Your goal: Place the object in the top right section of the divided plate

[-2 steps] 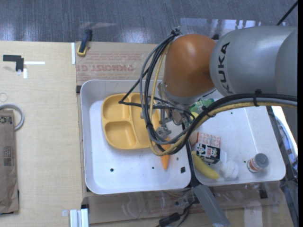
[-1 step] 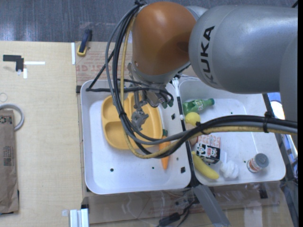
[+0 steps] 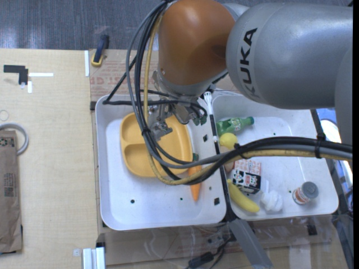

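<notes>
Arm (image 3: 269,43) overhangs yellow plate (image 3: 137,150); carrot (image 3: 194,188) at plate's right edge.

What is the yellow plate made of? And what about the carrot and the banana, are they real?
The yellow divided plate looks like smooth moulded plastic, evenly coloured. The carrot and banana look like toy plastic, uniformly bright, though real ones can't be excluded.

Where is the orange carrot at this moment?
The orange carrot lies in the left white bin, on its floor just beyond the lower right edge of the yellow divided plate, partly under the arm's cables.
</notes>
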### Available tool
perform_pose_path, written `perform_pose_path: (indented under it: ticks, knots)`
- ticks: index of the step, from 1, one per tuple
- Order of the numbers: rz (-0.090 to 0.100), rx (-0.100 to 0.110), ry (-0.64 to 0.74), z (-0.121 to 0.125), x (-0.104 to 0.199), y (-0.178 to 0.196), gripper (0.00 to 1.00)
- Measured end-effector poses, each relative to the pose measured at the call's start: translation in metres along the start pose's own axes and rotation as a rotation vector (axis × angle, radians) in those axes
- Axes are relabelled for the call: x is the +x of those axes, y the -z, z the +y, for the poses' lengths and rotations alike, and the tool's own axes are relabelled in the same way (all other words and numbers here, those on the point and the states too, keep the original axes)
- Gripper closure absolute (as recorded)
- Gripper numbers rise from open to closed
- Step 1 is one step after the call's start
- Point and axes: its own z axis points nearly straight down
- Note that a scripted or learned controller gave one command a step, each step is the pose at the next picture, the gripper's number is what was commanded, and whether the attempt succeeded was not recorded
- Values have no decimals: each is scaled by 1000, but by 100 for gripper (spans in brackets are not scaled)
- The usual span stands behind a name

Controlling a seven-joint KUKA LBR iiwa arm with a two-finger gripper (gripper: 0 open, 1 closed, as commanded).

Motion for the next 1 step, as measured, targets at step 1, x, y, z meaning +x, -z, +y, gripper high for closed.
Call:
perform_pose_path:
  ticks: [1]
  knots:
    - [6, 2, -209, 19, 39, -84, 100]
